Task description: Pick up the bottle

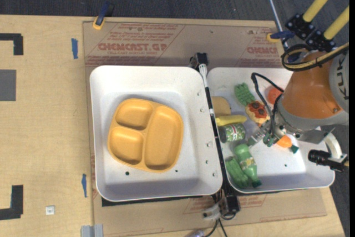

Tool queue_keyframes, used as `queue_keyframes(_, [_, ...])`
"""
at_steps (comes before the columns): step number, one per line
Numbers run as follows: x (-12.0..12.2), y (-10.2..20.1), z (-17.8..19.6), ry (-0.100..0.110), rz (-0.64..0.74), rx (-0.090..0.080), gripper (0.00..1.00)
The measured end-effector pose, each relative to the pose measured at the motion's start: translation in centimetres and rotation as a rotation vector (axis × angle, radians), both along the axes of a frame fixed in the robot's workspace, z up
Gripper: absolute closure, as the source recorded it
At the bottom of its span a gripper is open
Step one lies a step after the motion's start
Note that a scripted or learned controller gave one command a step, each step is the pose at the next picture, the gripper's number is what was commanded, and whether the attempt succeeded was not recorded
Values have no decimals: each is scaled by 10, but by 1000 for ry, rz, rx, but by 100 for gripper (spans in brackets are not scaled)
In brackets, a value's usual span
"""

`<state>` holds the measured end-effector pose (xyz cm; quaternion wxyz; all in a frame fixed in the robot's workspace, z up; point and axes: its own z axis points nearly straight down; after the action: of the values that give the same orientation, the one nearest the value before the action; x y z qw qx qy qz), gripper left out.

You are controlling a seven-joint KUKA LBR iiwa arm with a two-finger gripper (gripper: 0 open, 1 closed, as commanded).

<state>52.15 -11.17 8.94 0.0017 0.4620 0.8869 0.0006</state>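
One fixed camera, mounted above the surface [44,119], looks down at a slant from moderate height on both white bins [105,86]; the arm [313,94] enters from the right.

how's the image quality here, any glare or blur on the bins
Camera view: light is even and soft, with faint shadows inside the left bin around the yellow tray; mild sheen on the tray, no harsh glare. The right bin is cluttered and soft, so the bottle and small toys lack detail, and the arm covers part of it.
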Motion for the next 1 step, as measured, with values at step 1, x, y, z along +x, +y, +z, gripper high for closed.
queue_keyframes(1, [-1,0,-1,2,0,1,0])
